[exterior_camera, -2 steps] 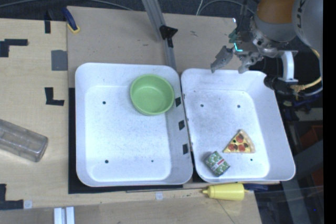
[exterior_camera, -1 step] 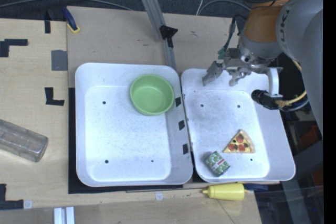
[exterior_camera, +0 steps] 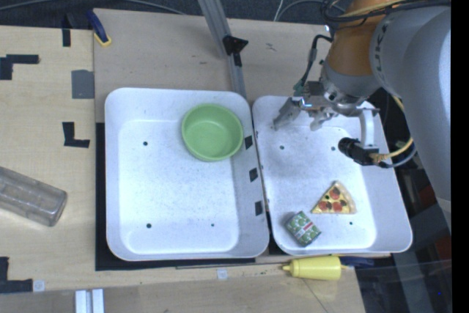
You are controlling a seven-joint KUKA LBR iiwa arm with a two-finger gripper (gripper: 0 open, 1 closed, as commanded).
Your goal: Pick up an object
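Note:
My gripper [exterior_camera: 299, 118] hangs open over the far end of the right bin [exterior_camera: 388, 190], its two grey fingers spread apart with nothing between them. A toy pizza slice [exterior_camera: 335, 200] lies in the near part of that bin. Beside it to the left sits a small green can [exterior_camera: 302, 228] near the front rim. A green bowl [exterior_camera: 212, 131] rests in the far right part of the left bin [exterior_camera: 139, 179]. The gripper is well away from all three objects.
A yellow bottle [exterior_camera: 315, 267] lies on the bench just in front of the right bin. A clear plastic cylinder [exterior_camera: 29, 196] lies at the left edge. A slanted grey metal pole [exterior_camera: 212, 4] crosses above the bins' far side. Cables trail behind.

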